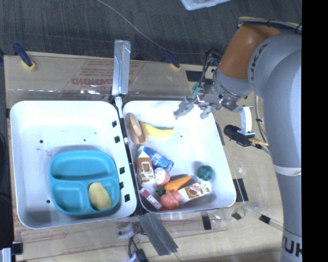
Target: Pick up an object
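A pale wooden bench point(256, 215) lies under bright, even light, with a dark ribbed floor or mat point(77, 23) beyond its far edge. Blue clamps point(24, 56) grip that edge. A clear sheet with red print point(92, 74) covers the bench top. Black tape marks point(241, 190) dot the wood. A white thing point(202, 4), perhaps a tray, sits at the top

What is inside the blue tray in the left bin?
The blue tray holds one yellow, potato-like object in its lower right compartment. The other compartments show bare blue bottoms. What lies under the tray or under that object is covered.
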`<state>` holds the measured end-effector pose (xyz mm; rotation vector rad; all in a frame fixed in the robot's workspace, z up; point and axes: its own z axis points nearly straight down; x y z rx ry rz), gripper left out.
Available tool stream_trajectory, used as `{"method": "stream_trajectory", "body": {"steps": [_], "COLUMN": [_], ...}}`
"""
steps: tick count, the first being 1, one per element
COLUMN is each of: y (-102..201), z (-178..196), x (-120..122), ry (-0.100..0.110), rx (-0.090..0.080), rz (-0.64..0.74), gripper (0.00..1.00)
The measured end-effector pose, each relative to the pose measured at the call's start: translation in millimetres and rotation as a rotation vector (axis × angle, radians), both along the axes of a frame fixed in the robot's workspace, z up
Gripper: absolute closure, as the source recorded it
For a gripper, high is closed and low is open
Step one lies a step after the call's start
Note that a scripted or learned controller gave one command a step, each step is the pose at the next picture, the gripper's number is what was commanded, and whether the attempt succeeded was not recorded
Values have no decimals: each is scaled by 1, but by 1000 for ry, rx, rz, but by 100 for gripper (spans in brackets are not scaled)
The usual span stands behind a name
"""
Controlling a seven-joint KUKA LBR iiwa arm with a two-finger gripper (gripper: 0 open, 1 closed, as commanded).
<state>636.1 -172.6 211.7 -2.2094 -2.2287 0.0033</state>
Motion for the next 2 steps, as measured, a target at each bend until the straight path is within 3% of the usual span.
{"method": "stream_trajectory", "body": {"steps": [1,2], "y": [63,51], "z": [-105,-119], "x": [22,15], "ry": [-9,-1], "rx": [-6,0], "rz": [17,53], "gripper": [0,0]}}
